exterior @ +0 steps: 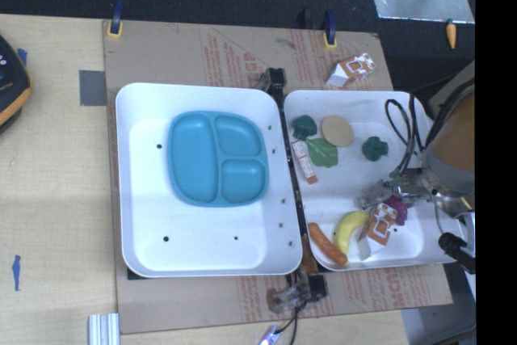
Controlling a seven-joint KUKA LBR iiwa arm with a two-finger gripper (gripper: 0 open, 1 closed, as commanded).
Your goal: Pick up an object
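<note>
Camera view: pincer just above the small carton, banana beside.

We are seeing two bins looking like smooth white plastic with a soft sheen. The blue tray is looking like matt plastic. Under them, brown cardboard is lying matt on a pale wood-grain table. The banana is shining slightly.

Yellow banana curved, lying flat, right bin's near edge; beside orange sausage.
</note>
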